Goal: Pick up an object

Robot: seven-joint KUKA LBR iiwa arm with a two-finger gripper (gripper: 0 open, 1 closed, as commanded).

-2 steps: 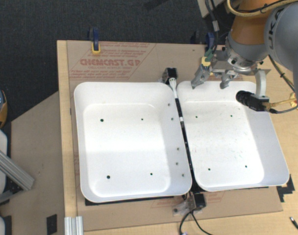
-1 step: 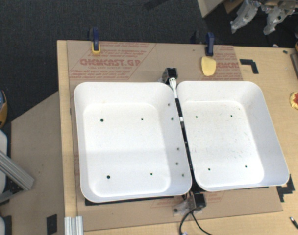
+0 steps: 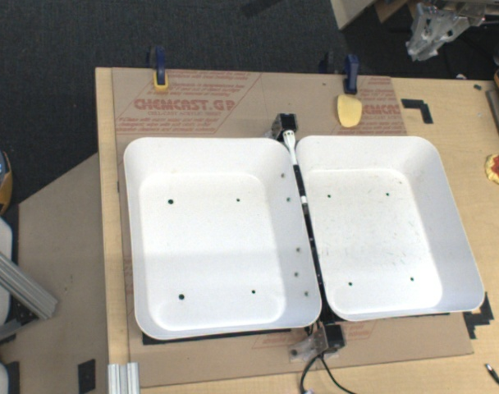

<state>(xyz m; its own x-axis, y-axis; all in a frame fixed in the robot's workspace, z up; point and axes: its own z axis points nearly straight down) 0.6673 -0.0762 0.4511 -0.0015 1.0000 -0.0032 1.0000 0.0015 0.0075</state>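
Frankly, I judge this pick to be at its very start, with nothing taken and the search for a target the step in hand. Starting at the left, the left bin (image 3: pixel 133 220) offers me a white floor marked by four small dark dots, which look like marks or holes in the bin itself and not things to lift. A thin black strip (image 3: pixel 303 212) runs between the two bins where their rims meet. The right bin (image 3: pixel 446 212) looks the same: white floor, a few dark dots and some faint speckling. The one likely object is a small pale yellow piece (image 3: pixel 349 110) lying on the brown board (image 3: pixel 192 105) just beyond the right bin's far rim, below a blue clamp (image 3: pixel 350 68). A small red and yellow thing (image 3: pixel 494 168) sits at the right edge, too cut off to identify. Up in the far right corner is a grey metal shape that may be my claw (image 3: pixel 434 29), well apart from both bins; whether it is open or closed I cannot tell. The next move, as I judge it, calls for swinging in from the right, settling above the yellow piece and coming down squarely, minding the clamp and the bin rim close beside it.
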